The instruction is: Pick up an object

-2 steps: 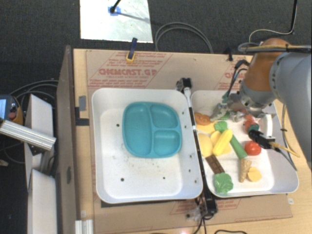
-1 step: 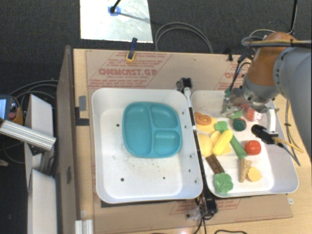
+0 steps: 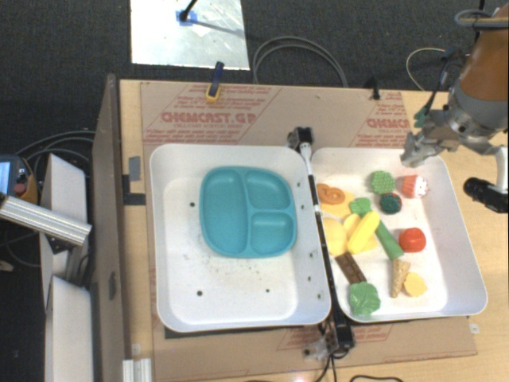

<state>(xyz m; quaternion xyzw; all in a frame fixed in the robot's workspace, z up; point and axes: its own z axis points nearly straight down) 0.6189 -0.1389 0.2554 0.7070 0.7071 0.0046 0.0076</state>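
The grey two-finger gripper [image 3: 417, 151] hung over the far right rim of the right shallow white bin [image 3: 465, 245], the arm cut off by the frame's edge; whether it was released or clenched could not be told. Just beside it lay a small red-and-white piece [image 3: 411, 186], its shape unclear, among glossy plastic toy foods. A smooth teal divided plate [image 3: 246, 212] sat in the left white bin [image 3: 179, 237].
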